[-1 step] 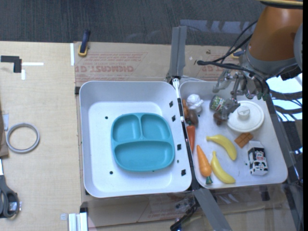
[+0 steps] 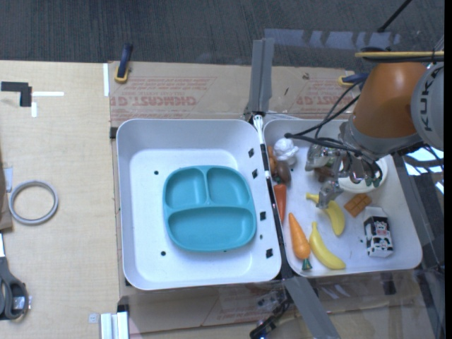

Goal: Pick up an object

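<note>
Far left of frame: roll of grey tape [image 2: 32,202] lying flat on the bench, w/ scissors [image 2: 12,296] at the lower-left edge and a black bracket [image 2: 19,90] near upper left. Blue-and-yellow clamp [image 2: 124,63] sits at the top edge of the cardboard, left of centre. Left bin [image 2: 134,210] holds a teal divided plate [image 2: 210,207], three compartments, lying flat abt mid-bin. Right bin [image 2: 402,256] carries the rest: small figure w/ white top and brown body [image 2: 283,159] in its upper-left corner, thin orange-red stick [image 2: 280,202] along the left wall below it, carrot [image 2: 300,239] w/ green tip lower down, banana [image 2: 325,248] just beside the carrot to its right. Second banana [image 2: 333,215] lies mid-bin, directly under the gripper [image 2: 329,189]. Gripper hangs over the mid-upper part of the right bin, fingertips close to that banana's upper end; can't tell how far apart they are or if anything's b/w them. Orange block [image 2: 358,203] just right of it, white ring-shaped dish [image 2: 361,177] partly under the wrist, cow-print carton [image 2: 378,234] near the right wall. Arm's orange band [image 2: 385,101] fills upper right.
</note>
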